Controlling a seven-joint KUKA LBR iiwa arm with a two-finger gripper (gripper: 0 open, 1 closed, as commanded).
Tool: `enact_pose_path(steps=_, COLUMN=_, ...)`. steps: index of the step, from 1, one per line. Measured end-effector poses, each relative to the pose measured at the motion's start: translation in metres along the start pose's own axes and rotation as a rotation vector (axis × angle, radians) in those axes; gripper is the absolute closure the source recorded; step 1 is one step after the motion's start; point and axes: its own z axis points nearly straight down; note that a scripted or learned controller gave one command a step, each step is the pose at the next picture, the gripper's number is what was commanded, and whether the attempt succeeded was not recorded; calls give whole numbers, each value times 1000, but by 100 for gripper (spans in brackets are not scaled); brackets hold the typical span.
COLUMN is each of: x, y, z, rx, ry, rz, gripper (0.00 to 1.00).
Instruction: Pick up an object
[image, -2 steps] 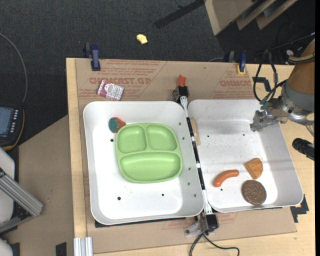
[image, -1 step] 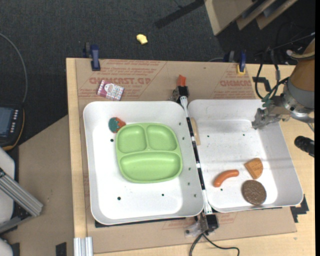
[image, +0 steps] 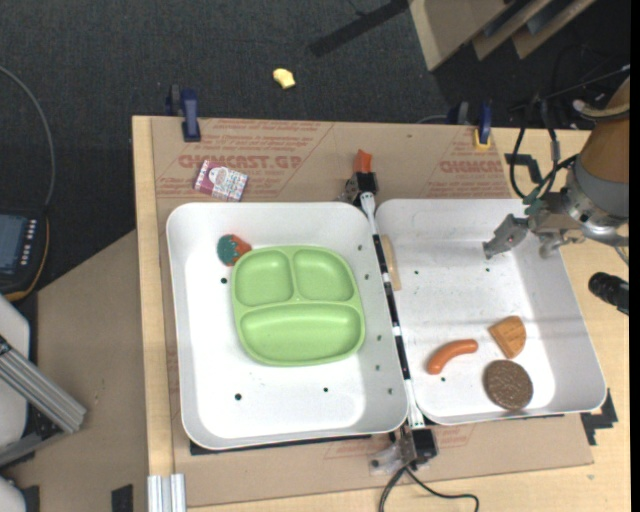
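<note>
A sausage (image: 453, 355), an orange-brown chunk (image: 508, 336) and a brown disc (image: 508, 384) lie in the right bin (image: 450, 240), well below the pincer (image: 527, 237) and apart from it. The pincer hangs over that bin's upper right part with its two fingers spread wide, nothing between them; the arm (image: 603, 170) above it is cut off by the frame edge. Far to its left, a green divided plate (image: 297, 304) sits in the left bin (image: 200, 360), a small teal and red thing (image: 234, 248), hard to make out, at the plate's corner

Green tray (image: 296, 305), orange sausage (image: 452, 355)
</note>
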Motion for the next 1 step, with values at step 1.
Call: enact_pose_path(steps=1, x=-38, y=-36, z=70, rx=16, ry=5, rz=3, gripper=0)
